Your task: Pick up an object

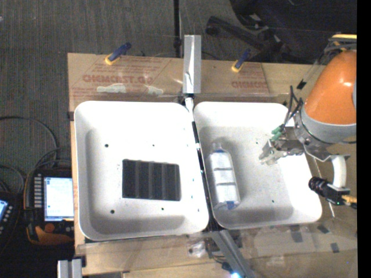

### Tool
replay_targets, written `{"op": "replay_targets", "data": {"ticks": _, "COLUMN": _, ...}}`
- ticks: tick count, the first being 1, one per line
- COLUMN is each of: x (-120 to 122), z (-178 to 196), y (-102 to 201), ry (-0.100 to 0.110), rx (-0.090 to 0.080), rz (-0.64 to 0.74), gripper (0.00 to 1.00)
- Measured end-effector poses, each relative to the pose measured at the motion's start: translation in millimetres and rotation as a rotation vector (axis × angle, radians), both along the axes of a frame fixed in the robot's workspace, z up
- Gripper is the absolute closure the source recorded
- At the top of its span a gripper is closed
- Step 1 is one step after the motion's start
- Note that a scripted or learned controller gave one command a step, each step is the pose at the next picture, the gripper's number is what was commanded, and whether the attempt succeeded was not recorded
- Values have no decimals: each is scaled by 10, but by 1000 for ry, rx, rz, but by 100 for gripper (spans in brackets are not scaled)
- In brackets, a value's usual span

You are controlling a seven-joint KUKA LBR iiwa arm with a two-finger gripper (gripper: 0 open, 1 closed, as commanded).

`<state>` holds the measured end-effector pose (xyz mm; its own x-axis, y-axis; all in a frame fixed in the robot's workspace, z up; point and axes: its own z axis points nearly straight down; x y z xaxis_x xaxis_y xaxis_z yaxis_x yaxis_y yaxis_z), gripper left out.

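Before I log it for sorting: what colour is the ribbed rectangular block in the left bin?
Black, ribbed rectangular block; clearest in the camera view.

Two blue-and-yellow clamps point(117, 52) point(241, 59) grip the bench's point(145, 77) far edge; a handheld pendant point(51, 204) lies on the floor beside its left edge.

A clear plastic bottle point(223, 178) with a pale label around its middle lies on its side in the right-hand shallow white bin point(255, 112), close along that bin's left wall, its long axis running from the bin's far end toward its near end.
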<state>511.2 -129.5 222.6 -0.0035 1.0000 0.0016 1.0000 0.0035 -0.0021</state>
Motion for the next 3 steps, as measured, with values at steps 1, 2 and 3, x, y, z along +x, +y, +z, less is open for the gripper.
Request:
{"op": "replay_targets", "data": {"ticks": 1, "x": -274, "z": -644, "y": 87, "ry": -1, "rx": 1, "rz": 178, "gripper": 0}}
{"op": "replay_targets", "data": {"ticks": 2, "x": 791, "z": -1292, "y": -34, "ry": -20, "rx": -5, "rz": 197, "gripper": 0}}
{"op": "replay_targets", "data": {"ticks": 3, "x": 406, "z": -180, "y": 315, "ry": -4, "rx": -1, "rz": 214, "gripper": 0}}
